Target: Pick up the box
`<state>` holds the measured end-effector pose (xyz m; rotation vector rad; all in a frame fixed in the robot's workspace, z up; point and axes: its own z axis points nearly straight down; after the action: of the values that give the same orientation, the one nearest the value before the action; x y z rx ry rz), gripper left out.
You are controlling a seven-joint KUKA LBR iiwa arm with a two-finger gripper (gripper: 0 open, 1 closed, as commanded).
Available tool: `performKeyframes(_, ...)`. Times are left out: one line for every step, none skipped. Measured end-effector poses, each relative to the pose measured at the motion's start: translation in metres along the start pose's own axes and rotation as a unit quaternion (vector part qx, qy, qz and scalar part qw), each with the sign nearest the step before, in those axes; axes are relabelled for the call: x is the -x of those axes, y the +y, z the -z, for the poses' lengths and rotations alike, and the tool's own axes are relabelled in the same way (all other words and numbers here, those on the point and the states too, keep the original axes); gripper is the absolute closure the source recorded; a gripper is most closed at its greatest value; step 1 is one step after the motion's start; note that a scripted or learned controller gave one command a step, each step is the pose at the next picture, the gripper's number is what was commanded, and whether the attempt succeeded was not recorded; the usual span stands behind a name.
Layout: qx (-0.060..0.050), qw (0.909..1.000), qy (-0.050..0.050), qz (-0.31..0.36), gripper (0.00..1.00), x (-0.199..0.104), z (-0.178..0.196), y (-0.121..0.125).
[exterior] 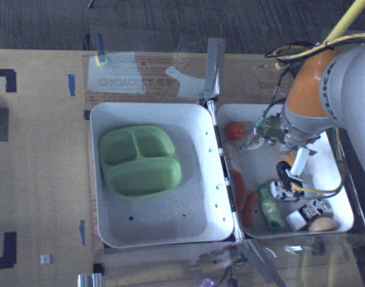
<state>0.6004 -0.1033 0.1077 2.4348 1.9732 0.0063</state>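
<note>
The box (310, 212) is small, white with black patches, and lies in the front right corner of the right bin (344, 184). My gripper (255, 139) hangs over the back left part of that bin, well away from the box and close to a red round thing (234, 130). I see nothing held in it. The grey arm with its orange band (308, 91) reaches in from the right above the bin.
A tan roll (324, 224) touches the box on its front side. A green bottle (270, 207) and two red peppers (237, 183) (249, 209) lie along the right bin's left side. A green divided plate (140, 160) sits in the left bin (188, 220).
</note>
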Motion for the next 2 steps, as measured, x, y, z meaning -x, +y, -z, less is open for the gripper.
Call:
performKeyframes(-0.003,0.9991,0.001,0.043,0.0,0.028,0.11,-0.049)
performKeyframes(-0.005,0.9967,0.001,0.081,0.0,0.01,-0.005,-0.063)
